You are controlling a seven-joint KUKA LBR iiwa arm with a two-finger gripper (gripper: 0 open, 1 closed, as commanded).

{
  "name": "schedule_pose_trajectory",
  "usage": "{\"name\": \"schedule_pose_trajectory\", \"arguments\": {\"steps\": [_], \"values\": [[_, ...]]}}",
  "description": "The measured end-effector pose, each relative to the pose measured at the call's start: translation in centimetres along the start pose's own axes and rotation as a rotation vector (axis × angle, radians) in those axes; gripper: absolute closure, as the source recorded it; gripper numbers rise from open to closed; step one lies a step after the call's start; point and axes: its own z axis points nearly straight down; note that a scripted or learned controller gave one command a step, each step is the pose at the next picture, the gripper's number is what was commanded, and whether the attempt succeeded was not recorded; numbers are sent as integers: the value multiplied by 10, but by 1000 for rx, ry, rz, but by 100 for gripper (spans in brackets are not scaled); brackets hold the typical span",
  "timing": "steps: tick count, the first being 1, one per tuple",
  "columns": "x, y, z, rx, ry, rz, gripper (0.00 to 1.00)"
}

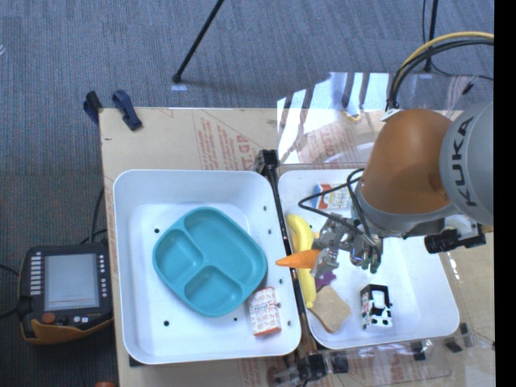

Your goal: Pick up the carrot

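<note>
The carrot [297, 259] is small and orange. It lies crosswise at the left edge of the right bin [439, 297], its pointed tip reaching over the rim between the two bins and its body across a yellow banana [301, 234]. My gripper [348, 250] hangs over the right bin just right of the carrot, its left side right against the carrot's thick end. The arm's orange band sits above it and hides part of the bin's back.
The left bin [133, 216] holds a teal divided plate [210, 260] and a small red-and-white packet [264, 311]. In the right bin lie a purple item [323, 277], a bread slice [330, 310], a black-and-white box [376, 307] and a carton [329, 196].
</note>
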Motion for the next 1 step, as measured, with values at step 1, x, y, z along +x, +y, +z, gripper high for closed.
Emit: {"name": "schedule_pose_trajectory", "arguments": {"steps": [1], "values": [[70,54,-4,8,8,593,100]]}}
